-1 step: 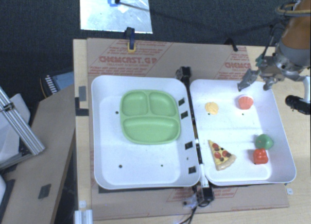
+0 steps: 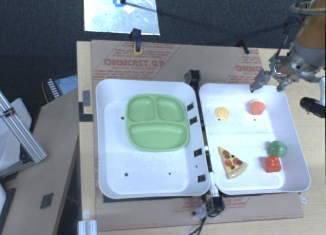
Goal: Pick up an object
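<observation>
The right bin point(image 2: 293, 127) holds several small toy foods: a yellow piece point(image 2: 221, 112), a pink-red round piece point(image 2: 257, 107), a pizza slice point(image 2: 232, 162), a green ball point(image 2: 277, 148) and a red piece point(image 2: 273, 164) just below it. My gripper point(image 2: 268, 83) hovers over the bin's far right corner, above and slightly right of the pink-red piece. Its two fingers are spread apart, open, with nothing between them.
The left bin point(image 2: 109, 167) carries a green divided plate point(image 2: 156, 122). A black divider with clips point(image 2: 199, 127) runs between the bins. Cardboard point(image 2: 173, 60) lies under both bins. A grey metal frame point(image 2: 18, 132) stands at the left.
</observation>
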Robot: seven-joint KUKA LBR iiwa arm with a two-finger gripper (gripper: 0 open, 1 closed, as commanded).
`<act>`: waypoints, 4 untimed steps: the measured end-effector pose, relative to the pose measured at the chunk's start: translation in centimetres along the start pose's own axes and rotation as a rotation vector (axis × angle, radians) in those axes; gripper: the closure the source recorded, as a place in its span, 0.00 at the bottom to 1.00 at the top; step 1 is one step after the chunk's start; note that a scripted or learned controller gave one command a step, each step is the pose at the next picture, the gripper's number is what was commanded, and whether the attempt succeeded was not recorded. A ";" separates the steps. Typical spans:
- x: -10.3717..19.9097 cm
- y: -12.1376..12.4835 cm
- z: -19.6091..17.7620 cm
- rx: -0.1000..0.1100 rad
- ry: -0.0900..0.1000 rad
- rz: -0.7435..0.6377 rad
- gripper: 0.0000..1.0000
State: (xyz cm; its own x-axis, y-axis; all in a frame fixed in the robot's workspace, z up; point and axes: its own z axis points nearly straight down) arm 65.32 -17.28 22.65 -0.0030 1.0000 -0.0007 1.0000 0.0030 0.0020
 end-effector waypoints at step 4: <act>-1.3 0.1 12.6 -0.004 -0.001 -0.003 1.00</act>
State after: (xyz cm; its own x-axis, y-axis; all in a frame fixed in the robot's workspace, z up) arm 65.46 -18.54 10.06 -0.0057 1.0000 -0.0020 1.0000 0.0057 0.0058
